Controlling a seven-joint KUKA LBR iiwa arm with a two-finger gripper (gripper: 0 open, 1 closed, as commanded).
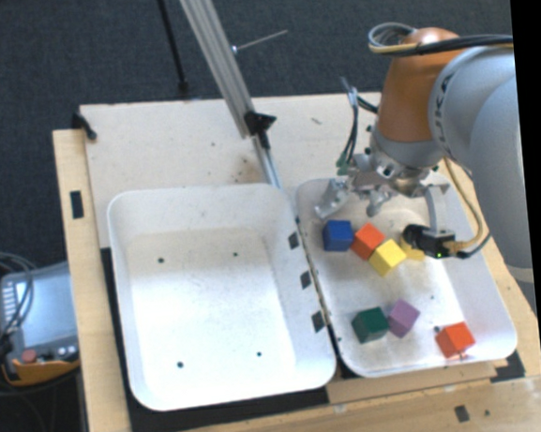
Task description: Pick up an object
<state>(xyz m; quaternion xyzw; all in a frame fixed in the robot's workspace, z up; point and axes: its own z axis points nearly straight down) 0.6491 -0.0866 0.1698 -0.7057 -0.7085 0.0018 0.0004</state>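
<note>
The right bin (479, 286) holds several small cubes. A blue cube (338, 234), an orange cube (368, 239) and a yellow cube (387, 257) sit close together near its back. Toward the front lie a green cube (369, 324) and a purple cube (404, 317) side by side, and another orange cube (454, 339) rests at the front right corner. My gripper (352, 201) hangs over the back of this bin, just behind the blue and orange cubes. It is open, its metal fingers (330, 200) spread with nothing between them.
The left bin (211, 291) lies beside the right one, sharing a raised middle rim. A slanted metal pole (225, 68) rises from behind the bins. A black cable with a green light (430, 241) hangs off the wrist over the right bin.
</note>
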